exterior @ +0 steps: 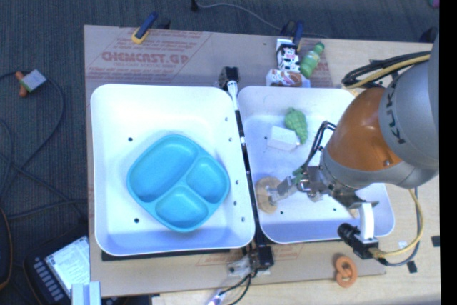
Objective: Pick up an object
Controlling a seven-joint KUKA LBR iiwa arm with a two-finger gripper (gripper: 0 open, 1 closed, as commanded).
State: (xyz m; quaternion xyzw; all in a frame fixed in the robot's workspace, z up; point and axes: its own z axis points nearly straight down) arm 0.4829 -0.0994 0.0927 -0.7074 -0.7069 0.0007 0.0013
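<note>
- Round tan cork-like disc point(267, 191): lies flat on the floor of the right white bin point(371, 225), near its left wall. It is the object closest to the claw and, by judgement, the likely pick target.
- Task progress: no object sits between the fingers, so the pick is not done. Descent onto an object, closure and lift are left.
- Claw point(287, 184): positioned low over the right bin, just beside the disc on its right. Whether it touches the disc cannot be resolved. The state of the fingers, spread or pressed together, cannot be told either.
- Grey arm with orange band point(364, 143): reaches in from the right and covers much of the right bin's right half.
- Right bin contents: the tan disc, a small white rectangular block point(283, 138) near the middle, and a green knobbly soft-looking object point(297, 123) just beyond the block, toward the far wall.
- Left white bin point(114, 111) contents: one light blue plastic divided plate point(178, 181) with three compartments, lying flat.
- Bench point(214, 57): carries both bins side by side; a small figure-like item with a green bottle point(294, 64) stands beyond the right bin, and an orange ring point(345, 270) lies on the near edge.
</note>
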